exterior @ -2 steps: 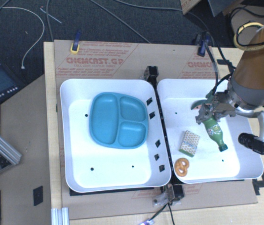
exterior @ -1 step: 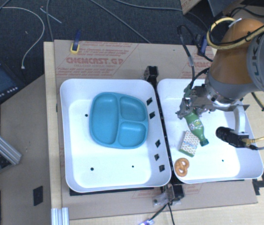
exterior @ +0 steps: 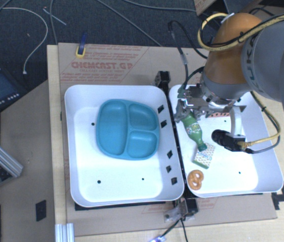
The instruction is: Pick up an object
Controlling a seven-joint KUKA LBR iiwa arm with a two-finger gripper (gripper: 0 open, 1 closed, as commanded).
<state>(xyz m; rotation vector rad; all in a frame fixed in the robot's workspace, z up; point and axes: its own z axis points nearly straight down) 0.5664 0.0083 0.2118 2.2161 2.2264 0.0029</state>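
A green bottle (exterior: 194, 131) lies slanted in the right bin (exterior: 260, 178), near that bin's left wall. My gripper (exterior: 191, 109) hangs just above the bottle's upper end, under the orange wrist band. Whether it touches the bottle is hidden by the wrist. Just below the bottle lies a small speckled white-green packet (exterior: 203, 158). An orange pretzel-shaped ring (exterior: 195, 179) rests at the bin's front left corner.
A blue divided plate (exterior: 128, 129) sits in the left bin (exterior: 84, 175). A black connector with a yellow cable (exterior: 226, 139) hangs off the arm over the right bin. Black clips line the divider between the bins (exterior: 171, 150).
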